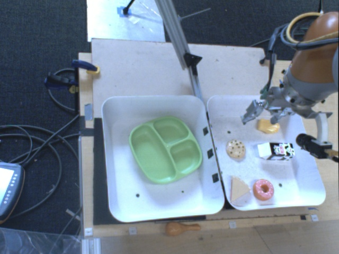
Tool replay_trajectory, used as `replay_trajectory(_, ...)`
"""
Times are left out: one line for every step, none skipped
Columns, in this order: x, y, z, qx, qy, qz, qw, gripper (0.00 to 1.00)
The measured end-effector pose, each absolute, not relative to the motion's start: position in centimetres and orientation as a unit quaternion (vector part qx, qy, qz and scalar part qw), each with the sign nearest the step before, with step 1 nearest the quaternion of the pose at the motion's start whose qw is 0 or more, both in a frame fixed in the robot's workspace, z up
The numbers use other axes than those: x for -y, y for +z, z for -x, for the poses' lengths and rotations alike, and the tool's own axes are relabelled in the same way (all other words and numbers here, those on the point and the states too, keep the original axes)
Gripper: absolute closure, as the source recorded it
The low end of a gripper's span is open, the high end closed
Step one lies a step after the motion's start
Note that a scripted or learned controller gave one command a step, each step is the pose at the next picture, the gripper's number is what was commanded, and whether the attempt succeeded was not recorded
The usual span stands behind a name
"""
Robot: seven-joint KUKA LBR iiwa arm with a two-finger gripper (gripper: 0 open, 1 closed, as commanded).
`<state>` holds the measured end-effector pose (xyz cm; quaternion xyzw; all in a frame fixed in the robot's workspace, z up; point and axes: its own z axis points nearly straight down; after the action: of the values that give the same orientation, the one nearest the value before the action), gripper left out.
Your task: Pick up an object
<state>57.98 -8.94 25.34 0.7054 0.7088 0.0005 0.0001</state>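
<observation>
The right bin (307, 192) holds several small items: a yellow piece (268, 126), a round speckled cookie (235, 149), a white box with black patches (276, 151), a pink frosted donut (263, 189) and a tan wedge (239, 188). My gripper (265, 115) hangs over the far part of this bin, open. Its fingers spread to either side just above the yellow piece. Nothing sits between them; the yellow piece lies on the bin floor just in front of them.
A green divided plate (166, 149) lies in the left bin (114, 194). A slanted metal pole (177, 30) crosses the bench down to the divider between the bins. A tan wooden item (183, 227) lies on the bench's front edge. Cables and a clamp (71, 81) sit to the left.
</observation>
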Motion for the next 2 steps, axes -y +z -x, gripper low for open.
replay_trajectory(9.0, 25.4, -58.0, -0.708, 0.0008, -0.706, 0.0, 0.0)
replay_trajectory(9.5, 20.8, -58.6, -0.707, -0.001, -0.707, -0.001, 0.0)
